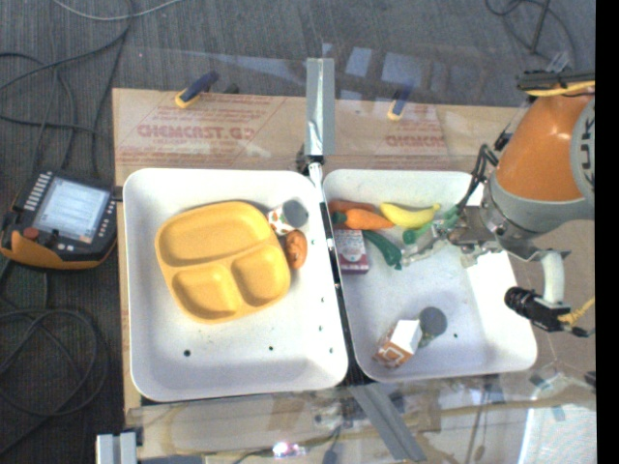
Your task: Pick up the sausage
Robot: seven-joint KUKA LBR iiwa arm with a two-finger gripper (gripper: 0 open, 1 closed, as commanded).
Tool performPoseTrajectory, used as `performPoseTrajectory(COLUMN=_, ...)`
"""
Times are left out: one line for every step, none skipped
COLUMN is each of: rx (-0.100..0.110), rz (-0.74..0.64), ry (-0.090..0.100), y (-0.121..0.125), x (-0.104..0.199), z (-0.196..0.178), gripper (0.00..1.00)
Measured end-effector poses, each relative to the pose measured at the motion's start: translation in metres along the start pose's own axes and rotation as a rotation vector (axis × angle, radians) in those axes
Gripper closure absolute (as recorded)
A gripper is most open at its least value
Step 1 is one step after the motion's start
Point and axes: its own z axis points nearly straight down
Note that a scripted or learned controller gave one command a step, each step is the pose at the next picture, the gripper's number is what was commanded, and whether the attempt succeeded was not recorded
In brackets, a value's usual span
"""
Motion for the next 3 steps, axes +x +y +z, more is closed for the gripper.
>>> performPoseTrajectory(rx=0.002, rz=0.208, ry=0.000, y=0.009, x=0.081, z=0.017, gripper=0.00)
performPoseTrajectory(rx=0.002, rz=0.292, ry=-0.003, y=0.056, x=-0.006, z=0.096, gripper=0.00)
performPoseTrajectory(rx=0.000, rz=0.581, ry=-0.004, y=0.097, x=0.027, z=0.060, gripper=0.00)
